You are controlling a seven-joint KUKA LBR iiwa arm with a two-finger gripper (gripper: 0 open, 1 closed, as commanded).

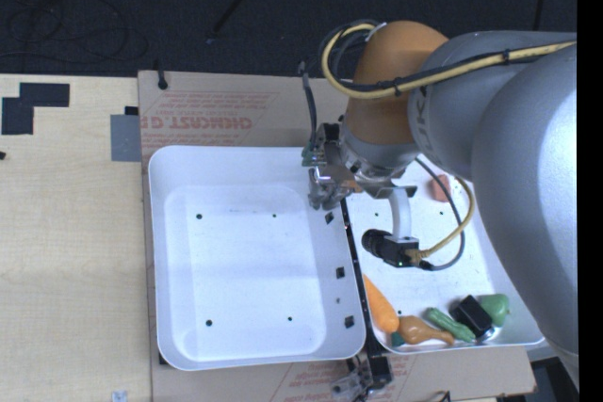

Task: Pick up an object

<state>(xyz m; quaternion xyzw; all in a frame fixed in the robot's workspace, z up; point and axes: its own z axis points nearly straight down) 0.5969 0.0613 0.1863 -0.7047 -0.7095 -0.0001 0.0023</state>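
From my screen, the grey arm's claw (325, 176) hangs over the left wall of the right shallow white bin (438, 282), towards that bin's far end. I cannot tell whether it is open or closed, and I see nothing held in it.

The objects lie apart from it, in the bin's near end. An orange carrot-shaped piece (380, 301) lies along the bin's left wall, its long axis running far to near and its narrow tip pointing to the far end. At the bin's near wall sit a tan rounded piece (419, 330), a long green piece (448, 324) lying crosswise, a black block (471, 315) and a green rounded lump (493, 305).
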